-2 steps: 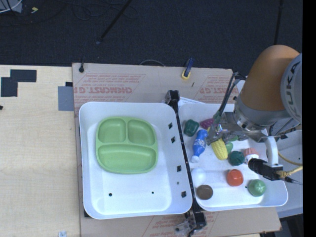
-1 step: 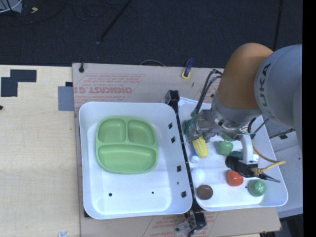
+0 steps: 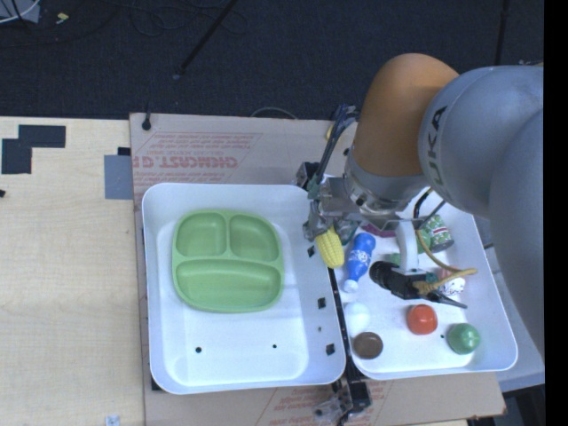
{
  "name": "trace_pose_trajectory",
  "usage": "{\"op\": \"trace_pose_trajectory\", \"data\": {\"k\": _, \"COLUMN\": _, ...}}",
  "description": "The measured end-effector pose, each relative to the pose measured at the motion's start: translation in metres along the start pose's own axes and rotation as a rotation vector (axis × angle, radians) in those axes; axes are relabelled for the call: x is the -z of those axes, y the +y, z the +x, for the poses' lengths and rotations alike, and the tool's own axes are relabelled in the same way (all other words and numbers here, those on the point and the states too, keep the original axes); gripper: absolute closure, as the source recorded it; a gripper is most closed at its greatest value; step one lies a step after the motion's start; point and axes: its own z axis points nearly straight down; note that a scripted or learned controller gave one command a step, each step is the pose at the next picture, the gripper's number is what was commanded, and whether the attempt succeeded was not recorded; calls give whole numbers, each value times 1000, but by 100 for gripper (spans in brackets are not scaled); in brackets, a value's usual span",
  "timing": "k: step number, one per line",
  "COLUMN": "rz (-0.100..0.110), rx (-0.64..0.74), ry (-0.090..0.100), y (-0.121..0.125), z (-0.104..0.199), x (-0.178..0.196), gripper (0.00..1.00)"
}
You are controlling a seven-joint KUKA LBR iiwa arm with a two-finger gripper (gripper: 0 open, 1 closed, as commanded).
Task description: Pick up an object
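My gripper (image 3: 325,234) hangs over the seam between the two bins, at the left edge of the right bin (image 3: 493,358). A small yellow corn cob (image 3: 331,249) sits between its fingertips, held just above the bin rims. Right beside the corn, a blue bottle with a white cap (image 3: 358,259) lies in the right bin. The grey arm with its orange band covers that bin's upper part.
A green divided plate (image 3: 229,261) lies in the left bin (image 3: 177,366). Along the right bin's front are a brown round piece (image 3: 367,345), a red ball (image 3: 422,319) and a green ball (image 3: 462,337). A green-and-white can (image 3: 437,234) rests near the arm.
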Motion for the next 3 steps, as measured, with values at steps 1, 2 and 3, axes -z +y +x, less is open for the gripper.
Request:
{"op": "trace_pose_trajectory", "data": {"k": 1, "rz": 3, "rx": -3, "ry": -2, "y": 11, "z": 29, "x": -14, "gripper": 100}}
{"op": "trace_pose_trajectory", "data": {"k": 2, "rz": 1, "rx": -4, "ry": -2, "y": 18, "z": 42, "x": -4, "gripper": 100}}
{"op": "trace_pose_trajectory", "data": {"k": 3, "rz": 5, "rx": -7, "ry": -3, "y": 2, "z": 36, "x": -14, "gripper": 100}}
